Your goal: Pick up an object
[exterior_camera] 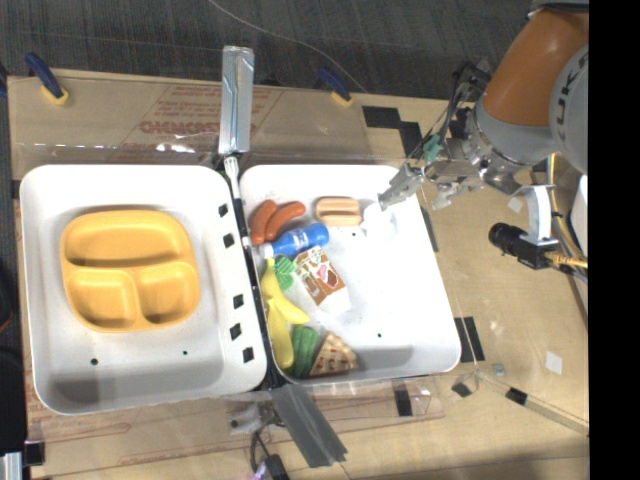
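Bench (pixel 520 308) of pale wood bears two white bins (pixel 400 268) over dark carpet (pixel 120 18).

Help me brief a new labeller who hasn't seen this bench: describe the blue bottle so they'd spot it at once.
Start at the right-hand white bin, whose toys crowd its left side. Near the top of that cluster, the blue bottle lies on its side just below the two orange-red sausages and left of the hot dog bun. It is the only blue item there, with a white cap end.

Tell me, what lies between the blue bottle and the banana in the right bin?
In the camera view, a green toy lies between the blue bottle and the banana, against the divider side of the right bin.
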Controlling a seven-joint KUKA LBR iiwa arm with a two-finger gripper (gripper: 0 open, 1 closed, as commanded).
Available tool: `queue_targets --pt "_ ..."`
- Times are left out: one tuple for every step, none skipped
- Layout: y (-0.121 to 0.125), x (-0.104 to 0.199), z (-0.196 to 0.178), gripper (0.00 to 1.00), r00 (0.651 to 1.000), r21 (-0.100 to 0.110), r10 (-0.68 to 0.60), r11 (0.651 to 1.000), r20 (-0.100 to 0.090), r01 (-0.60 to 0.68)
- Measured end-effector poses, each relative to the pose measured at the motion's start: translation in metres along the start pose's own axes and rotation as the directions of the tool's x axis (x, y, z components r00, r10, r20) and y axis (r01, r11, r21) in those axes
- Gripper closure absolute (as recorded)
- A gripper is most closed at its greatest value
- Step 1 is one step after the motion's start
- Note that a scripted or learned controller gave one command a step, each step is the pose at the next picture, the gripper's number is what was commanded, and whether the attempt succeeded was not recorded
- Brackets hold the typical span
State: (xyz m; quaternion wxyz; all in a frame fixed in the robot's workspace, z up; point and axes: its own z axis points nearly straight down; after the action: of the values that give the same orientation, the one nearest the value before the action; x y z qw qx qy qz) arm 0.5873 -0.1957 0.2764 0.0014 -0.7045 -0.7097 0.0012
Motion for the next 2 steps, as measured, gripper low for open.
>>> queue_targets --pt "-0.089 0.007 0.115 0.0 0.999 0.008 0.033 0.999 -0.002 -0.033" --pt "-0.049 0.051 0.164 0.0 1.0 -0.014 0.024 1.0 0.002 -0.024"
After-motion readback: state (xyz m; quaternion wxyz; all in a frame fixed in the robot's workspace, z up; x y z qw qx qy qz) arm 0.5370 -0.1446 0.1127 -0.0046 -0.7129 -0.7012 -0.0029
